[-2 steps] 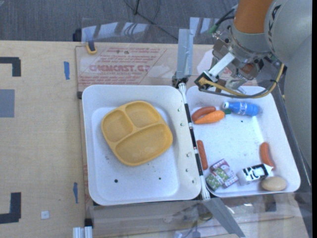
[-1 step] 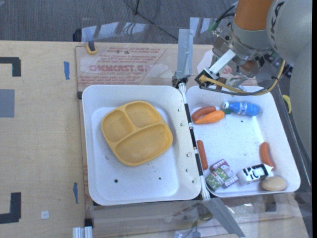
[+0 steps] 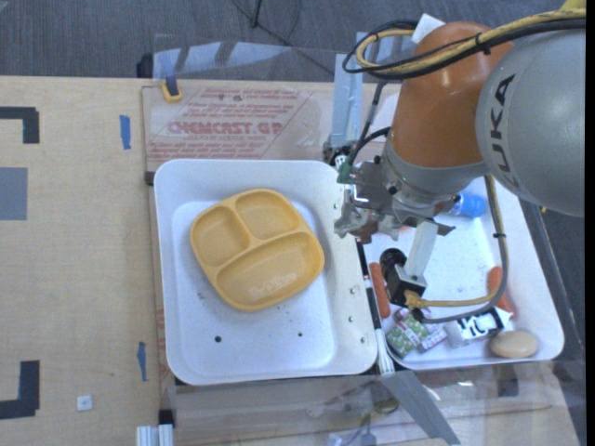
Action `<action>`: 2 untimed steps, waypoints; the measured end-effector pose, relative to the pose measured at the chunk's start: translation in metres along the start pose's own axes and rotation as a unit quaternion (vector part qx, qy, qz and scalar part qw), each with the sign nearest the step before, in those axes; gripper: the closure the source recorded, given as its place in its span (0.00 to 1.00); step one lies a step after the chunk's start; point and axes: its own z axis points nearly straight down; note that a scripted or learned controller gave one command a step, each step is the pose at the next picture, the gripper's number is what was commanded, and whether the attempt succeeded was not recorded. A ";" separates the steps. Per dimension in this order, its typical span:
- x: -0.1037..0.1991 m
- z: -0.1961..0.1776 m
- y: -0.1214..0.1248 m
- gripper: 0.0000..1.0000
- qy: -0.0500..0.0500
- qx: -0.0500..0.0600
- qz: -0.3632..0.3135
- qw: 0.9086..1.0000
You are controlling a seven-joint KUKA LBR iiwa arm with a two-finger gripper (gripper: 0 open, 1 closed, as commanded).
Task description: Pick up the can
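Note:
A small can (image 3: pixel 407 334) with a green and white label lies on its side at the front left corner of the right bin (image 3: pixel 539 277). My gripper (image 3: pixel 364 216) hangs under the grey and orange wrist, above the left rim of the right bin and beside the divider between the bins. It sits well behind the can and apart from it. The wrist hides much of the right bin's back half.
A yellow divided plate (image 3: pixel 257 247) lies in the left bin (image 3: pixel 177 342). The right bin also holds a black and white packet (image 3: pixel 480 323), a beige round thing (image 3: pixel 514 344), a red-orange stick (image 3: pixel 379 291), another orange piece (image 3: pixel 496 280) and a blue thing (image 3: pixel 472 204).

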 end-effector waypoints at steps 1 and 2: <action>0.023 -0.046 0.024 1.00 0.000 -0.002 0.011 1.000; 0.044 0.010 -0.031 1.00 0.000 0.000 0.039 0.999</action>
